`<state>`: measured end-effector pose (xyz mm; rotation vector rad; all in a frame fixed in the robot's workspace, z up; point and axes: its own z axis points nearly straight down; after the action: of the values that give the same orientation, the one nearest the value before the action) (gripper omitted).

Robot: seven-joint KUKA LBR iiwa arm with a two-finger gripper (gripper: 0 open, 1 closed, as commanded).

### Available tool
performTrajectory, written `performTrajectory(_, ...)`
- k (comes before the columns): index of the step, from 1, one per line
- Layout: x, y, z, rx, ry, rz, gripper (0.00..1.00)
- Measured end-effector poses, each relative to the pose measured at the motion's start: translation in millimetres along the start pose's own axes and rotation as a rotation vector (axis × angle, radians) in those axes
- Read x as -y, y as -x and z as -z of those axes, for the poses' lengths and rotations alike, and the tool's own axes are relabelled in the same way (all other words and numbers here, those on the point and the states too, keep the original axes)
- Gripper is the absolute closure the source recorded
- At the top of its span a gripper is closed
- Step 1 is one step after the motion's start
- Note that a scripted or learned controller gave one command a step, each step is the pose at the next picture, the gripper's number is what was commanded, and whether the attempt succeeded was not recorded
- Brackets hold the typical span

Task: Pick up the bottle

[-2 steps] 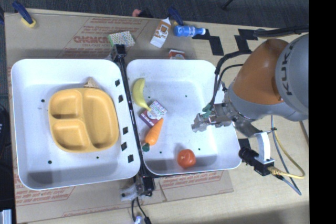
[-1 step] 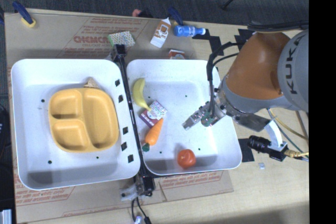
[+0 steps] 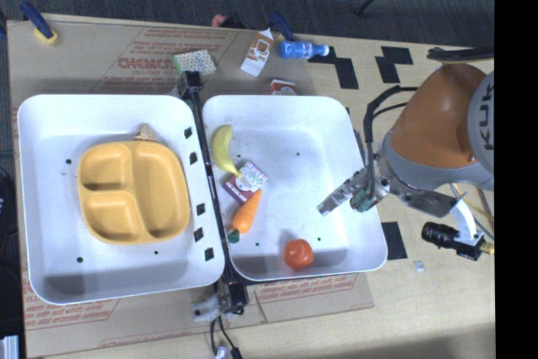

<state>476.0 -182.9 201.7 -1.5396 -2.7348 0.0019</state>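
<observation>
Blue bottle (image 3: 300,50) outside bins; gripper (image 3: 336,202) state unclear; cardboard print unreadable.

Single fixed overhead camera, tilted obliquely, framing both bins (image 3: 277,109) on the bench (image 3: 109,46) from apparently moderate height.

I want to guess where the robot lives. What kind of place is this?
Probably a robot lab. A grey and orange arm reaches over two white bins on a bench, with toy food such as a banana and carrot.
</observation>
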Motion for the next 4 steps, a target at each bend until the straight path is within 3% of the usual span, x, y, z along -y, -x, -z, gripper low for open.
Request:
performTrajectory(3, 14.5, 24.3, 25.1, 0.001, 0.001, -0.569, 1.0)
performTrajectory(4, -11.6, -18.7, -10.8, -0.001, 0.0, -0.402, 1.0)
